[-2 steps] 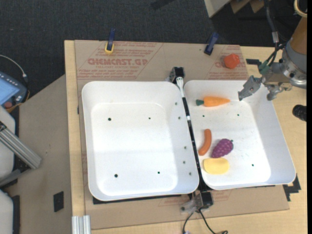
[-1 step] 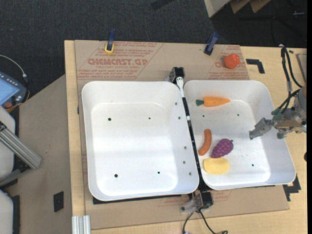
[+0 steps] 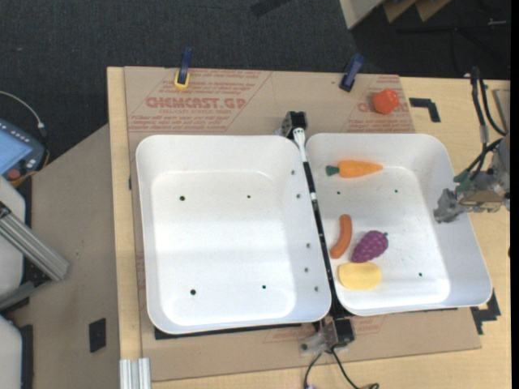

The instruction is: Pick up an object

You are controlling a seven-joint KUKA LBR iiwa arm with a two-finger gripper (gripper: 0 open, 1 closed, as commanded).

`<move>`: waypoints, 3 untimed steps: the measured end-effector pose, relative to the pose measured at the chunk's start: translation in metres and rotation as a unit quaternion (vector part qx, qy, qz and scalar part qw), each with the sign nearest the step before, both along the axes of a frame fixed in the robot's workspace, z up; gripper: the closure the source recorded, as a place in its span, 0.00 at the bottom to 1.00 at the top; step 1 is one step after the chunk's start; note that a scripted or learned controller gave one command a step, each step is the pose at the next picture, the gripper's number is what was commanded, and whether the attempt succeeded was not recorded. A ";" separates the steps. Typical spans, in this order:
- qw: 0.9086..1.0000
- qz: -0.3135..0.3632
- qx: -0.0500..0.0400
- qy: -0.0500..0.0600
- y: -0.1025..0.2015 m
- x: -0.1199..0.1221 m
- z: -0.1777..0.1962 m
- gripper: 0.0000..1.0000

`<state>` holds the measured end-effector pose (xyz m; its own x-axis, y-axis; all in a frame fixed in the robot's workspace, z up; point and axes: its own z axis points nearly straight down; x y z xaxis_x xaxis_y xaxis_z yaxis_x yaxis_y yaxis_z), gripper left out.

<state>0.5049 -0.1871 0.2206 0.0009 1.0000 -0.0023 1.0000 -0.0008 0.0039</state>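
Start at the near edge of the right bin (image 3: 466,286). The yellow piece (image 3: 359,276) lies closest to you, touching the purple grape bunch (image 3: 369,245) just behind it; the sausage (image 3: 342,235) lies beside them, near the divider. These three crowd each other, so a descent on any of them risks a nudge instead of a grip. Farther back the carrot (image 3: 355,168) lies alone with bare floor all round, and I judge it your easiest pick: come down over its thick middle with the fingers across its narrow width. The pincer (image 3: 451,203) sits at the bin's right rim, well apart from every piece; whether it is apart or together I cannot tell. The left bin (image 3: 150,217) offers nothing. A red piece (image 3: 386,101) lies beyond on the bench (image 3: 243,96).
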 end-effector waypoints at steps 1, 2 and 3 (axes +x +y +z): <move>1.000 0.000 -0.002 -0.004 -0.027 -0.014 0.113 1.00; 1.000 0.003 0.000 -0.002 0.021 -0.025 0.169 1.00; 1.000 0.003 0.000 -0.002 0.091 -0.025 0.219 1.00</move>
